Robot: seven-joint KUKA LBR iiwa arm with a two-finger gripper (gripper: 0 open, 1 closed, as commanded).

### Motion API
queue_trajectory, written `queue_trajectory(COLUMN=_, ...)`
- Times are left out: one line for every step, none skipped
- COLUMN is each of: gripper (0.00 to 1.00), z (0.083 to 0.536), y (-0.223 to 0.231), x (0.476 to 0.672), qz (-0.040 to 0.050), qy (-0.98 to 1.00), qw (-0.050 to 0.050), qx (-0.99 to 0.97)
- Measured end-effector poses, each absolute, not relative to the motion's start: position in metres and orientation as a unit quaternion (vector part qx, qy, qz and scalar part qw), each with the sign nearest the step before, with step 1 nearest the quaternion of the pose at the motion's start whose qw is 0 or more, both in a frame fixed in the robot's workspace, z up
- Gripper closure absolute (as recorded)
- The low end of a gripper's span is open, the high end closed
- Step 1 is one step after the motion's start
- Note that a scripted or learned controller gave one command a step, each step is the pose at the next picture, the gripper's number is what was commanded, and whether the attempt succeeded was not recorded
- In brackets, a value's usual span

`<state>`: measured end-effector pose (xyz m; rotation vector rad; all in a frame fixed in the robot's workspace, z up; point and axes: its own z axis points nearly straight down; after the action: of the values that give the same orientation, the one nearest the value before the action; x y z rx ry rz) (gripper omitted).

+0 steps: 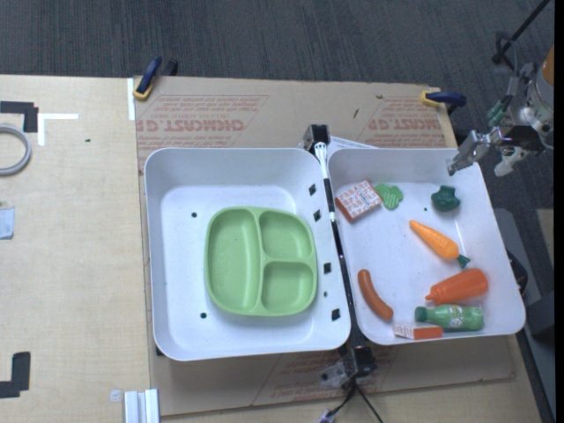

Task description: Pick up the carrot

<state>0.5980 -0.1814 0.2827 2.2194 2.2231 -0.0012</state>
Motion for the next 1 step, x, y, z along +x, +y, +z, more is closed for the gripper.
queue_trajectory(gripper=0.0, z=0.1033, y=-0.1706, x=0.5769, qz=-0.0003, qy=0.694, qw=0.0, qx=0.72)
